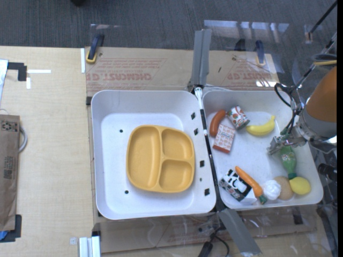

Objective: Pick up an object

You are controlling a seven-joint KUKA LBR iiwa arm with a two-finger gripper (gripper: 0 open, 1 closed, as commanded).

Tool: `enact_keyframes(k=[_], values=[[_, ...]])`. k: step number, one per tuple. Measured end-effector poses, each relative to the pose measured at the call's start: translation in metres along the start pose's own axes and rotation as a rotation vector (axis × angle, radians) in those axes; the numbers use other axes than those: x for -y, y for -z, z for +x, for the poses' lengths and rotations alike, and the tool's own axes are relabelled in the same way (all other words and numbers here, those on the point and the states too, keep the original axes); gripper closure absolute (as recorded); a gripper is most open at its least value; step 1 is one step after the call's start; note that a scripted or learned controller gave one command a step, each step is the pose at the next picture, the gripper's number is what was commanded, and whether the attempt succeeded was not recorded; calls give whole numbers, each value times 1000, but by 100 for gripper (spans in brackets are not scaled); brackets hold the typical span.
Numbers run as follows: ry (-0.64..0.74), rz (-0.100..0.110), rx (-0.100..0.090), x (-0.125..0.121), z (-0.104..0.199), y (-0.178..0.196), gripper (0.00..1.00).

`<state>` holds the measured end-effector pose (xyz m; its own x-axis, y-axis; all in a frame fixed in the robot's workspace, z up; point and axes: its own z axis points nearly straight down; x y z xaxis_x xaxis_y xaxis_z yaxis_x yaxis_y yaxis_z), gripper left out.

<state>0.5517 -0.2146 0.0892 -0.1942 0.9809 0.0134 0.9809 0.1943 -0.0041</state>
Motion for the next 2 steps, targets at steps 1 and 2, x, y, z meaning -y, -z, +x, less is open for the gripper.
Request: enact_keyframes(k=[1,2], values=[[305,1,13,-44,66,144,100],[82,1,14,-57,71,204,100]])
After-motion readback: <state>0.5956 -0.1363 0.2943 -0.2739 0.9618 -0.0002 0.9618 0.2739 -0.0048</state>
